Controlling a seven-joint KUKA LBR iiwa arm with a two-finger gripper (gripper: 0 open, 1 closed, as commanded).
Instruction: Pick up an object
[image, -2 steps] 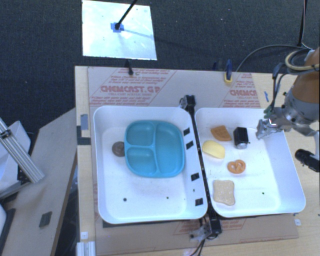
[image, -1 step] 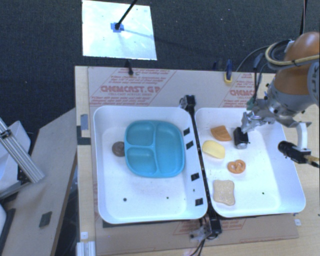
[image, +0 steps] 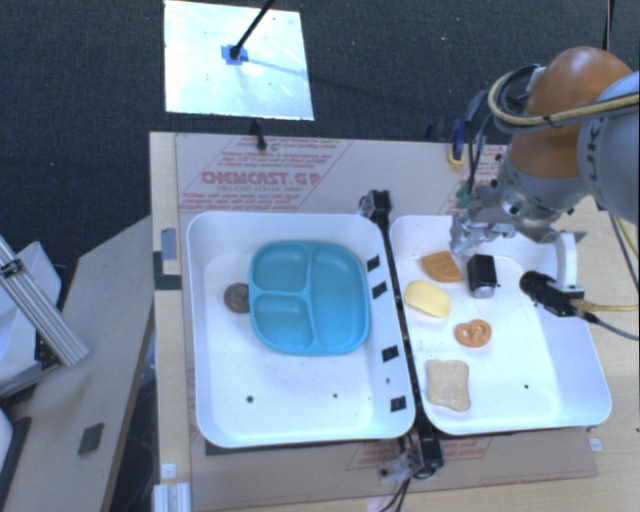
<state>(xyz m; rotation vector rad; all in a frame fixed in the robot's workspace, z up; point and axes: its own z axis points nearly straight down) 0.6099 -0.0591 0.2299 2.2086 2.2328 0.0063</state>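
Note:
The right bin (image: 560, 400) holds several food-like toys. An orange-brown piece (image: 440, 267) lies near its far left, with a yellow piece (image: 427, 298) just in front of it. A small orange pretzel (image: 473, 333) sits mid-bin and a tan toast slice (image: 448, 384) lies near the front. My gripper (image: 472, 256) hangs low over the far part of this bin, right beside the orange-brown piece on its right. Nothing is visibly held.
The left bin (image: 215, 400) holds a blue divided plate (image: 306, 297) and a small brown round piece (image: 237, 297) by the plate's left edge. A black-clipped divider (image: 392, 300) joins the bins. A black cabled part (image: 545, 290) juts from the wrist over the right bin.

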